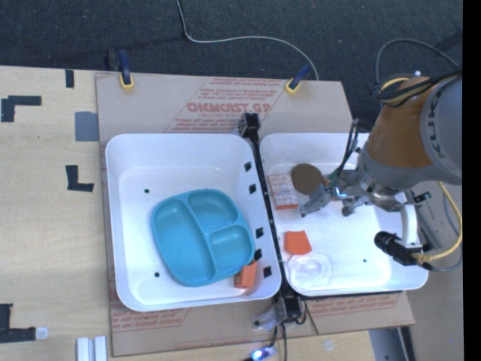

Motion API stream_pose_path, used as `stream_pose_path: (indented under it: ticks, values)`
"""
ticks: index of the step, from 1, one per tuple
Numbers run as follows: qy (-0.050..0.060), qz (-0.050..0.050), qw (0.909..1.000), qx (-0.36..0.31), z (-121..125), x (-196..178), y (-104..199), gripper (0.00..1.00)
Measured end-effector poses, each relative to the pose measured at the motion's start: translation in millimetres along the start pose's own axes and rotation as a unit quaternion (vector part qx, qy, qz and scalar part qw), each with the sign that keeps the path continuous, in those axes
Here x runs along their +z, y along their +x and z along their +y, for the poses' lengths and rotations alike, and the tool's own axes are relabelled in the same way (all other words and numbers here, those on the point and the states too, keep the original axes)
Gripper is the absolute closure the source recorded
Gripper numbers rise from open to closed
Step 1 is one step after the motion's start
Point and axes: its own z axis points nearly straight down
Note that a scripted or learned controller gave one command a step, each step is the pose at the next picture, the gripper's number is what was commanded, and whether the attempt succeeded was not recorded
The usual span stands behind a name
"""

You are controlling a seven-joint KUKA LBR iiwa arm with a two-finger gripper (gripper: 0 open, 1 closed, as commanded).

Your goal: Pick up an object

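Note:
My gripper [331, 204] hangs over the middle of the right bin [391, 277], open, with nothing between its fingers. Its left finger [313, 204] points toward the bin's left half. A brown round disc [306, 176] lies just up and left of it. A small red-and-white packet [282, 190] rests by the bin's left wall. Below the gripper sit an orange block [297, 242] and a clear plastic lid [310, 267].
The left bin [128, 164] holds a blue divided plate [201, 235] and a second orange block [246, 276] at its lower right corner. A black divider [259, 194] runs between the bins. A black cable end [397, 248] hangs from the arm at the right.

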Motion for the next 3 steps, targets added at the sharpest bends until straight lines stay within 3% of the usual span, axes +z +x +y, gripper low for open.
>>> stream_pose_path:
  ticks: [1, 2, 3]
  values:
    - [0.001, 0.000, 1.0000, 0.000, -3, 65, 1, 0.00]
    - [-0.002, -0.001, 1.0000, 0.000, -3, 80, 2, 0.00]
    - [-0.003, -0.001, 1.0000, 0.000, -3, 69, 2, 1.00]
